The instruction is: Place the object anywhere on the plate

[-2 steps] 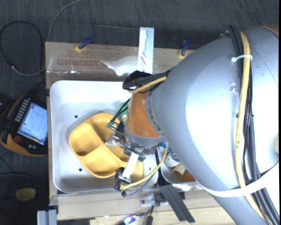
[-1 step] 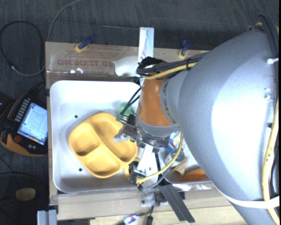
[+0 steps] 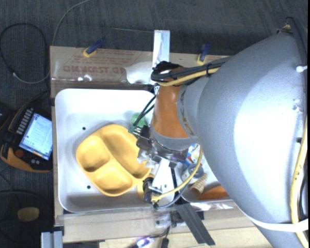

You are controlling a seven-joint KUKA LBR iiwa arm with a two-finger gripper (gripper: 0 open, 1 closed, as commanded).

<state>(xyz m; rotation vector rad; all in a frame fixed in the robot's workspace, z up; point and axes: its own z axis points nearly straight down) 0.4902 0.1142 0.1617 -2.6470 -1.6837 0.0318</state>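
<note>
Now | gripper (image 3: pixel 154 189) at lower centre of the frame, at right rim of yellow plate (image 3: pixel 107 159), grip state cannot tell | plate in left bin (image 3: pixel 72 107) | orange object (image 3: pixel 213 192) lower right, beneath arm (image 3: pixel 168 112)

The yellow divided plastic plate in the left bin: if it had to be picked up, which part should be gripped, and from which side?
Probably the raised outer rim of the yellow divided plastic plate at its left edge, approached from above. The plate lies flat and wide in the left white bin, so just its thin rim would fit between jaws. Its right edge sits under the gripper and wrist, so the left looks freer.
</note>
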